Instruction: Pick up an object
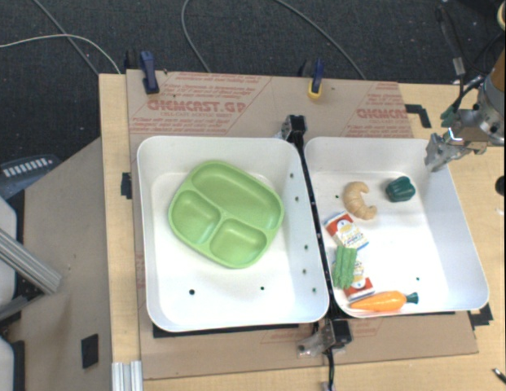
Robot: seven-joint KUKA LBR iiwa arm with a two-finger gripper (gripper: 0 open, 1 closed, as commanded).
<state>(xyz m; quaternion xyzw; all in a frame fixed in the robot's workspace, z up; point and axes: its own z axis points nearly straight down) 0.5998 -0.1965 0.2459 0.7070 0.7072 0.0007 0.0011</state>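
Note:
The right bin [456,243] holds several small items. A dark green toy pepper [401,189] lies near its back, with a tan croissant [360,199] to its left. Nearer the front are a red and white packet [347,233], a green pod [345,265] and an orange carrot [383,301]. My gripper [448,148] hangs over the bin's back right corner, up and to the right of the pepper. It is open and holds nothing.
In the left bin [155,283] lies a light green divided plate [226,213]. A black clamp [295,126] sits at the back where the two bins meet. Blue [147,71] and yellow [316,80] clips hold the cardboard at the bench's back edge.

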